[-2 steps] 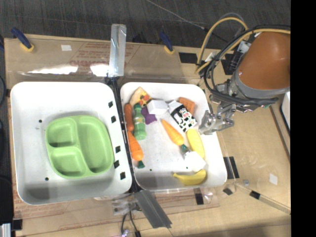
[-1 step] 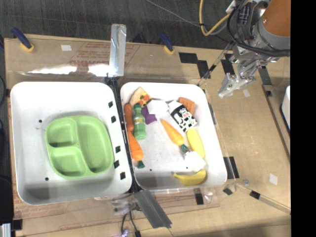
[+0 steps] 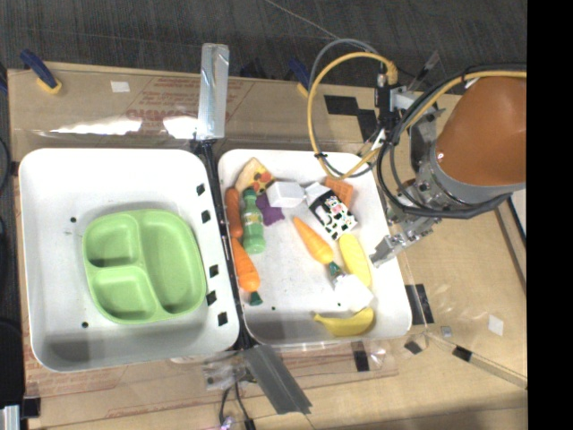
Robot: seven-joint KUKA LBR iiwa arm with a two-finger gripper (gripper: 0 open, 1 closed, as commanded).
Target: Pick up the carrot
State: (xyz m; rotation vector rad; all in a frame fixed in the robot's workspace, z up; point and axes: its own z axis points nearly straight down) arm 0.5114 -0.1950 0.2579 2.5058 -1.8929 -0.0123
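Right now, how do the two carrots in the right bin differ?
The carrot by the left wall lies nearly along that wall, tip up, leaves at the bottom. The middle carrot lies diagonally in open floor, beside a yellow corn cob. The wall one looks longer. Both are orange.

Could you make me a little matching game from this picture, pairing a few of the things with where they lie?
Things:
1. green plate
2. banana
3. green bottle
4. gripper

Places:
A. near the front rim of the right bin
B. at the right rim of the right bin
C. in the left bin
D. left part of the right bin, beside a carrot

Pairs: 1-C, 2-A, 3-D, 4-B
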